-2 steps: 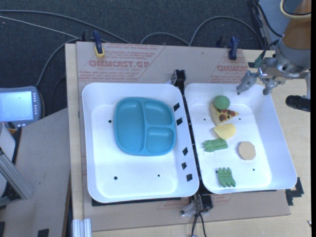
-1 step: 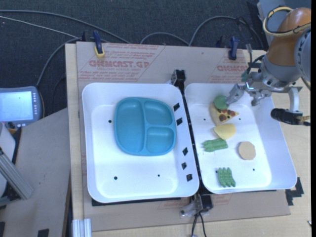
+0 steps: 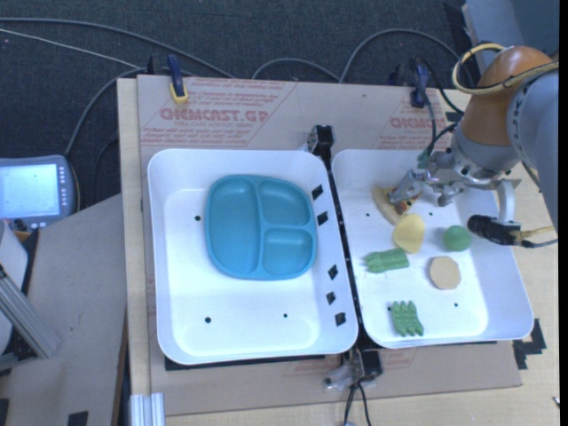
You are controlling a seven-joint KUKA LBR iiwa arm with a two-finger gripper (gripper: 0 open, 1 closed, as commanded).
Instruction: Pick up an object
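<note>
1. Looking down on the bench, we record two shallow white bins side by side: the left bin and the right bin.
2. We note a blue divided plate lying flat in the upper middle of the left bin.
3. We find the grey arm, with its orange band, entering from the right and reaching over the upper part of the right bin.
4. We place the gripper low over the right bin's upper left area, just above a pale yellow piece with a small orange-red spot beside it. We cannot tell how far the gripper is open, nor whether it has hold of anything.
5. We list the loose objects in the right bin:
   - a yellow round object, just below the gripper;
   - a green round object, to its right;
   - a green oblong object, near the left wall;
   - a tan disc, near the bin's middle;
   - a green ridged object, near the front wall.
6. We see these objects lying apart from one another on the bin floor.
</note>
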